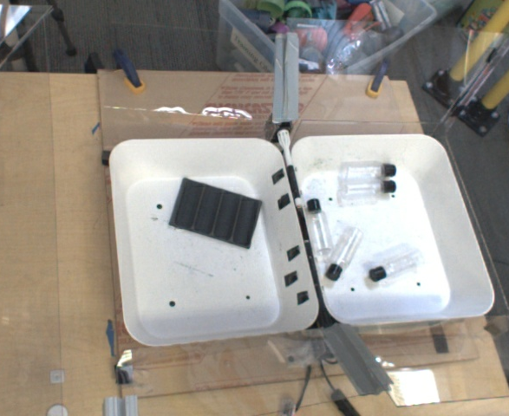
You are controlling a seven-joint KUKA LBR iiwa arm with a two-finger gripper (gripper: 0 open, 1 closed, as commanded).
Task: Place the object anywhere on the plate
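— On the wooden bench (29,232), what takes up the most room?

— Two shallow white bins, touching along their inner edges. One is the left bin (141,319) and the other the right bin (462,224). Beyond them, at the far edge, stands a clear tub (237,7) full of colourful bits.

— And the plate?

— Inside the left bin, toward its far side, lies a flat black plate (215,212). It is rectangular, has ridges running across it, and is turned a little askew. Nothing rests on it.

— What about the objects to be moved?

— All are in the right bin, well apart from the plate. They are small clear plastic vials with black caps, lying on their sides. Two vials (360,180) lie side by side near the far wall, with their caps pointing right. A third vial (318,225) lies near the divider, with its cap at the far end. Just beside it a slanted vial (344,250) points its cap toward the near side. The last vial (396,260) lies to their right, with its cap on its left end.

— Is the gripper open or closed?

— I cannot tell.
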